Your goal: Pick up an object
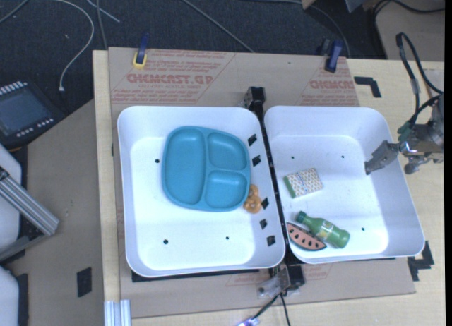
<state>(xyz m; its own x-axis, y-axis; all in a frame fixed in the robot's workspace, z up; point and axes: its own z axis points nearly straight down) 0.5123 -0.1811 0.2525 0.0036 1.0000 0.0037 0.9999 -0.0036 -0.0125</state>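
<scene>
The gripper [392,154] is seen at the 3 o'clock edge of the right bin [395,208]. Nothing is seen held in it, and whether it is open or closed cannot be told.

Candidate objects lie in the right bin: a patterned sponge-like block [304,182] near centre, a green bottle [323,230] at 6 o'clock, and a watermelon slice toy [305,238] touching the bottle. In the left bin [141,197] a blue divided plate [206,168] is noted, with a small orange item [252,200] at its 4 o'clock rim.

The isolated block is judged the cleanest target. A vertical descent centred over it is advised, closing across its shorter side; the bottle–slice pair risks a double contact.
</scene>
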